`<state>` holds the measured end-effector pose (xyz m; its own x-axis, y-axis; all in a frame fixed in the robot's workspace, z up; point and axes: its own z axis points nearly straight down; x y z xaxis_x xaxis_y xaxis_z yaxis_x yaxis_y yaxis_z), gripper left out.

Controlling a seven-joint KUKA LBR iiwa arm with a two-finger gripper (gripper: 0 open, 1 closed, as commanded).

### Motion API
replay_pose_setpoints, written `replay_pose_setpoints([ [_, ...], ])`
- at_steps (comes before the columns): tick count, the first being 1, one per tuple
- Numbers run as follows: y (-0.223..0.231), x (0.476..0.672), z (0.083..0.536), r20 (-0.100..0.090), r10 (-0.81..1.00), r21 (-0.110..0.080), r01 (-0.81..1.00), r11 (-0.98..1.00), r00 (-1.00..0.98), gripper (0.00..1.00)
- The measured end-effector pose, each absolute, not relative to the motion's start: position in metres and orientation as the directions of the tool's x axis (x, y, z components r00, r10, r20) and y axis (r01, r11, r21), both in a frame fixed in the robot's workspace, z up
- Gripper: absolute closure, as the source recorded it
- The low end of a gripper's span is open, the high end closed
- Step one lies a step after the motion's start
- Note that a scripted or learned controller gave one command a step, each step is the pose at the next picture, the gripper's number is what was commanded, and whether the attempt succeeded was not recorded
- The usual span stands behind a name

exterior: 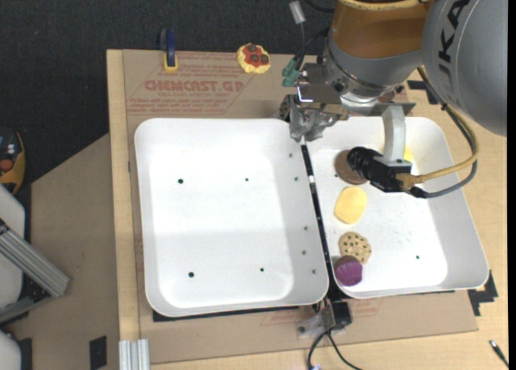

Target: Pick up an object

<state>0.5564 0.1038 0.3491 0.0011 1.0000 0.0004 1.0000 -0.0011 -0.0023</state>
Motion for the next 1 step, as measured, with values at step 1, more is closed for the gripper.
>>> replay_pose_setpoints([
  [1, 0.0861, 0.5321, 0.3534, 0.000, 1.000, -0.003, 1.000, -0.001, 0.001, 1.00],
])
